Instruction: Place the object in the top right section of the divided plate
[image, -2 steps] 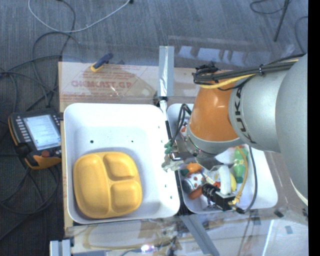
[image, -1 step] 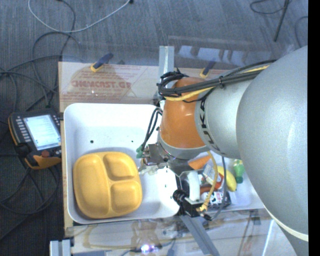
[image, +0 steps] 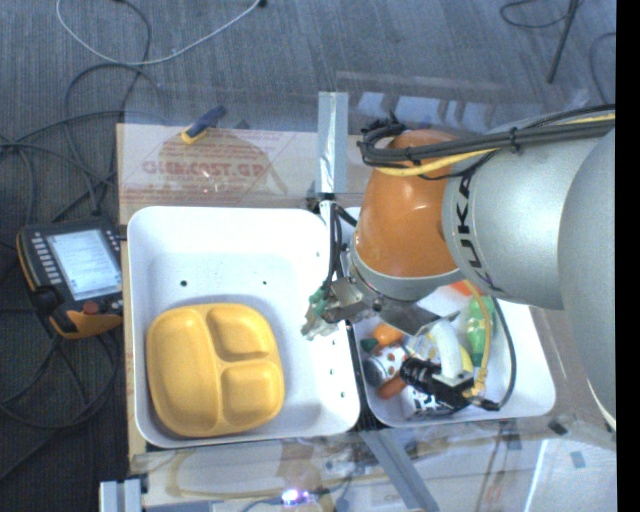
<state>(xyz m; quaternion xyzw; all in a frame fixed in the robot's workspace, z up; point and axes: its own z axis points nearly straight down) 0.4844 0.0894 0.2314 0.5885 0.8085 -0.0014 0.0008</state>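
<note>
Tool (image: 322, 312) hangs over the wall between the two bins, at the left bin's (image: 230, 262) right edge. Cannot tell whether it is wide, narrow or gripping; the arm (image: 520, 200) covers much of it.

Object: a small green bit (image: 318, 300) sits right at the tool tip. Likely this is the object, but it is too small to name, and I cannot tell if it is held or merely beside the tool. It is apart from the plate (image: 200, 375).

Handling, as a guess: small and light, probably stiff plastic and a little slick, not fragile. Best taken across its narrow middle. A thing this size could slip or turn in a loose grip.

Plate: yellow, three sections, lying flat in the near-left of the left bin. The target section (image: 243, 332) is the small far-right one, the section nearest the tool. It is shallow with low ridges, so a light piece may bounce or roll into the next section unless released low.

Surface (image: 230, 462): two white bins side by side. The left bin floor is smooth and bare between tool and plate, so the path looks clear. The right bin (image: 530, 375) holds a pile (image: 400, 355) of mixed orange, white and green items.

Room: grey carpet (image: 200, 60) with loose cables, cardboard (image: 215, 170) on the far side, a pendant (image: 70, 265) on the left.
</note>
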